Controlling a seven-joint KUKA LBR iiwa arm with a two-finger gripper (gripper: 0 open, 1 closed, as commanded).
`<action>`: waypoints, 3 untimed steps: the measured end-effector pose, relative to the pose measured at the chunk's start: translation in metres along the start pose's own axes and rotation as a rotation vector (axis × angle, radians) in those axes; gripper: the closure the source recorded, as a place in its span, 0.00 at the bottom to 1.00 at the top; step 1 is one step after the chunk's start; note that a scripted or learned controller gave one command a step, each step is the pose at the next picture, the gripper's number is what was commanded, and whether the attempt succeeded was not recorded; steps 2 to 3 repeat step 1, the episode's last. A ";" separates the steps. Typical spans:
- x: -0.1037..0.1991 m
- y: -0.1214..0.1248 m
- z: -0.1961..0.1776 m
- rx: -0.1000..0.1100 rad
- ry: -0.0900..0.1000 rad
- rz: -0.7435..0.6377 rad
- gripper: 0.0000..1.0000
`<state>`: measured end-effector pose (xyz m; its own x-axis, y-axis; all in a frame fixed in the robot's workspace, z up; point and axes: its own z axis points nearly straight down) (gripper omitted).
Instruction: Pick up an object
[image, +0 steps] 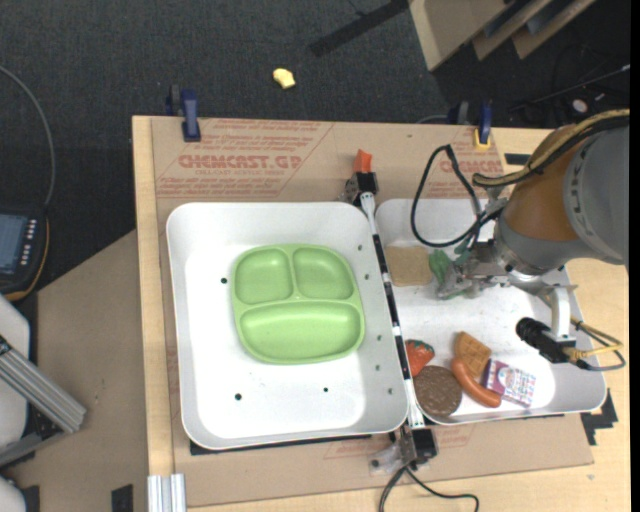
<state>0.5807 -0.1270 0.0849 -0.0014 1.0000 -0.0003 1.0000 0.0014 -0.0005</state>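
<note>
At the near edge of the table (100, 330), a black clamp and cable (415, 450) sit where the two white bins meet. Just beyond it, the near end of the right bin (560, 395) holds a cluster of small things: a round brown disc, perhaps a toy cookie (438, 390), lies against the divider, with a red toy strawberry or tomato (419, 352) touching its far side. Beside the disc lies an orange-red toy sausage (476, 384), slanted, and a tan bread-like piece (472, 349) rests just above it. A small pink and white packet (510, 382) lies at the sausage's right end.

The left bin (200, 330) carries a light green divided plate (297, 302), with one long compartment on the near side and two smaller ones on the far side.

Farther back in the right bin, the gripper (458, 278) hangs low over the bin floor at the end of the grey arm (600, 200), whose orange band (540, 195) shows above the wrist. A green object (441, 266) sits right at the jaws, and a flat tan square (407, 264) lies just to its left by the divider. Whether the jaws are spread or pinching the green object I cannot tell, since the wrist and cables hide them.

Beyond the bins, an orange-handled clamp (362, 160) and two blue clamps (187, 105) grip the cardboard-covered tabletop, and a small yellow scrap (285, 77) lies on the dark floor (100, 50).
</note>
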 end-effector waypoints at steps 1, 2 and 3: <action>0.071 0.011 -0.107 -0.013 0.001 -0.007 1.00; 0.071 0.011 -0.107 -0.013 0.001 -0.007 1.00; 0.071 0.011 -0.107 -0.013 0.001 -0.007 1.00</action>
